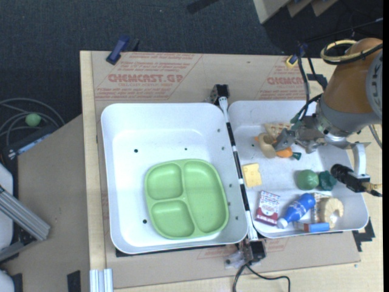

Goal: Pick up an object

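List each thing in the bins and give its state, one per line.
Green divided plate: flat, upright, alone in left bin.
Yellow block: lying flat, right bin.
Red and white packet: lying flat.
Blue bottle: on its side.
Green ball: resting loose.
Gripper: low over right bin, beside an orange piece.
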Robot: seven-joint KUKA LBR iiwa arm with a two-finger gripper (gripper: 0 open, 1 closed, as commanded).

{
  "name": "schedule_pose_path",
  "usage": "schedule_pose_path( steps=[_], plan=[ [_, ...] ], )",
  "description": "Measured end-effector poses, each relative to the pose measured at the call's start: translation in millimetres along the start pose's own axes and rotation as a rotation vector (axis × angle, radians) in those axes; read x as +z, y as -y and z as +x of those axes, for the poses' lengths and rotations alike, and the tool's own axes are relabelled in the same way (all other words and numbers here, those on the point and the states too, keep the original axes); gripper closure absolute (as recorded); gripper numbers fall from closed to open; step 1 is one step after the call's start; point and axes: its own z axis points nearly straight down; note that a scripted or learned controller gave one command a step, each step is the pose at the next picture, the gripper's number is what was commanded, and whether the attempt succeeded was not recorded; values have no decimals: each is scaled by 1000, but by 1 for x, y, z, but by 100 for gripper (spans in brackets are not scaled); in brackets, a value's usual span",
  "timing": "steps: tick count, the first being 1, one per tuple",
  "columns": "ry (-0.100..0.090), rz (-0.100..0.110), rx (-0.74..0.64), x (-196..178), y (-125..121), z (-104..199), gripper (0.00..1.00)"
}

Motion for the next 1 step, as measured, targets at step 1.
schedule_pose_path(
  steps=[1],
  plan=[
    [2, -1, 3, 62, 30, -47, 0]
  ],
)
